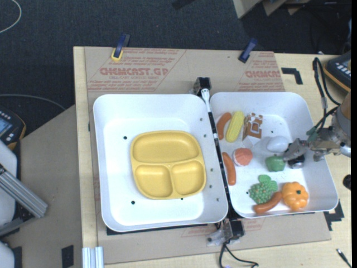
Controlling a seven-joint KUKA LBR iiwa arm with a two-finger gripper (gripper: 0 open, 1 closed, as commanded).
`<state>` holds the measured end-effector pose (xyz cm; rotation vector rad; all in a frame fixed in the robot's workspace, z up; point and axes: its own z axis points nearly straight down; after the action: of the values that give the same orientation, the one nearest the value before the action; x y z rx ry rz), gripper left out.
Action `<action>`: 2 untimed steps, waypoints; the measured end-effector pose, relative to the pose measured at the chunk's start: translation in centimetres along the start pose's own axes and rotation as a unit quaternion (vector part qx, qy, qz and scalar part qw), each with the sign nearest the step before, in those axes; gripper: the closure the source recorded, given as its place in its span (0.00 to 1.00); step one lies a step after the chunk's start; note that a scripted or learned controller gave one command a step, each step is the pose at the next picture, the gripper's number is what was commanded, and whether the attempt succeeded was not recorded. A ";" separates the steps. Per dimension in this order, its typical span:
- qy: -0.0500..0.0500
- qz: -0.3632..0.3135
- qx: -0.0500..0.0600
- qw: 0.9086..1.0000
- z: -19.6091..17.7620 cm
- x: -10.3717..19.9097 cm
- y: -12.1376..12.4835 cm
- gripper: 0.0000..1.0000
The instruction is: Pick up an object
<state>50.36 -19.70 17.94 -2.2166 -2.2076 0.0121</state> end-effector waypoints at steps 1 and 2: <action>-0.002 -0.002 -0.006 1.000 -0.6 0.1 0.3 0.00; 0.000 -0.002 -0.003 1.000 5.9 0.3 0.2 0.00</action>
<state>50.44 -19.35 12.04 -2.2143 -2.2143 0.0057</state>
